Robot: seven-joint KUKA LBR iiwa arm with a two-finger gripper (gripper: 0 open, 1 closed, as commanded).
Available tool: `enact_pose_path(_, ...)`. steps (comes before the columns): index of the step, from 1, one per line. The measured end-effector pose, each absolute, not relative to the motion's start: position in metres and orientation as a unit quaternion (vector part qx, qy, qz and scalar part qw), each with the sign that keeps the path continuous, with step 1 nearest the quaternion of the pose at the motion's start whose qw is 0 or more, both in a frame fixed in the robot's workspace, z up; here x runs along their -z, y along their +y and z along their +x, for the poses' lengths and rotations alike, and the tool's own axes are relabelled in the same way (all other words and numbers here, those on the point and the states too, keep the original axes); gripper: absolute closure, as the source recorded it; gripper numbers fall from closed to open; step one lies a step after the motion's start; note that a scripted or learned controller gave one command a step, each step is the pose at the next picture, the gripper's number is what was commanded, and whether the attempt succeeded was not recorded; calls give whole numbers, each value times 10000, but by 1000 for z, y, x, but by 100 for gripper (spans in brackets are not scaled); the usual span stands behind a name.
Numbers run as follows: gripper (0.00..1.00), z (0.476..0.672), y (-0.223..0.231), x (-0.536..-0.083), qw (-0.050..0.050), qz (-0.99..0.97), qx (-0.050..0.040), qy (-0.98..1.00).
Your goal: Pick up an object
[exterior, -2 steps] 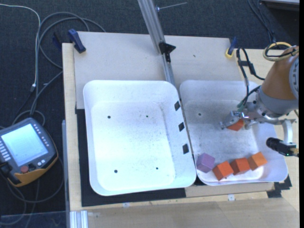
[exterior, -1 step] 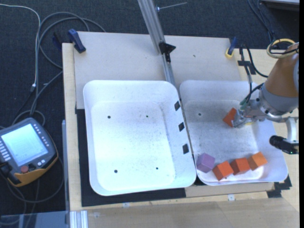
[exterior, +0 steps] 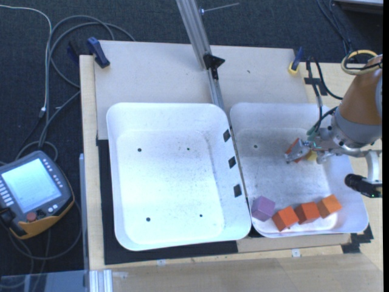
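Note:
My gripper (exterior: 299,152) hangs over the middle of the right bin (exterior: 267,132), pointing left from the grey and orange arm (exterior: 360,111). A small red-orange piece (exterior: 294,146) shows at its tip, and a yellow patch (exterior: 311,157) lies just beside it; whether either is held is unclear. Along the bin's front edge, left to right, sit a purple block (exterior: 263,207) and three orange blocks (exterior: 283,218) (exterior: 309,212) (exterior: 330,205), all apart from the gripper.
The left bin (exterior: 121,120) stands beside the right one, with black clips (exterior: 231,162) on the shared rim. A metal pole (exterior: 194,26) rises at the back centre. Cables (exterior: 316,81) run at the bench's right rear.

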State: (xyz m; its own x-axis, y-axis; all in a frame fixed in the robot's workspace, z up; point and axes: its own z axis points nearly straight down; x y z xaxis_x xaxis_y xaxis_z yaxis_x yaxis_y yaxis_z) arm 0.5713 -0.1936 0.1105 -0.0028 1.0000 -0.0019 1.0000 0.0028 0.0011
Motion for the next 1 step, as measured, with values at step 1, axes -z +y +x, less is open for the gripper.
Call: enact_pose_path(1,0,635,-150,-100,22,7045,-13,7097)
